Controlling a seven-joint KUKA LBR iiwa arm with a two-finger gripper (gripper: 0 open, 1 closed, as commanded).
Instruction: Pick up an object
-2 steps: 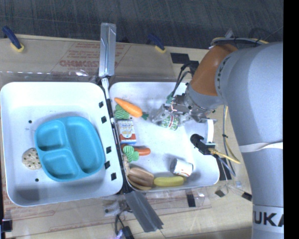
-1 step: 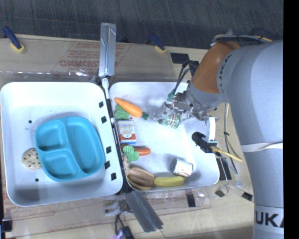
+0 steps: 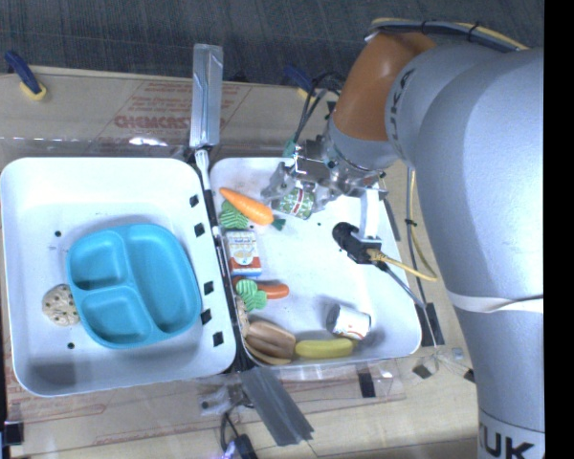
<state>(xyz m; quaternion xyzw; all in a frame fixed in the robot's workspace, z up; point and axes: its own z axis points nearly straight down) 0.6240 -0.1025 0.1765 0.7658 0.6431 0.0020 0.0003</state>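
Reaching in from the right, the big grey arm [image 3: 478, 161] is hanging over the right bin [image 3: 311, 261], while the left bin [image 3: 38, 199] beside it is carrying a blue divided plate [image 3: 134, 280], well apart from the work. The gripper [image 3: 301, 182] is sitting low at the right bin's far edge, about midway along it, and from where I am standing I cannot tell whether it is wide or narrow. Along the near edge a brown bun [image 3: 270, 338] and a yellow banana [image 3: 323, 348] are lying end to end, with a small white can [image 3: 349, 323] just beside the banana. All three are lying far enough off that they are not getting in the way. An orange carrot [image 3: 246, 206] is lying near the far end of the wall shared with the left bin, and a little carton [image 3: 243, 251] is resting against that wall further along. A cookie [image 3: 61, 304] is lying by the plate's left edge in the other bin. Smallest of the lot, a green-and-white packet [image 3: 297, 202] is lying right under the gripper, touching it or very nearly. It is looking like the thing being gone for, though I cannot say it is being held. To my eye, doing this well is meaning a closing centred on the packet rather than on its corner. It is also meaning keeping clear of the carrot just beside it and of the bin's far wall, then a straight, slow lift so a light packet is not slipping out.
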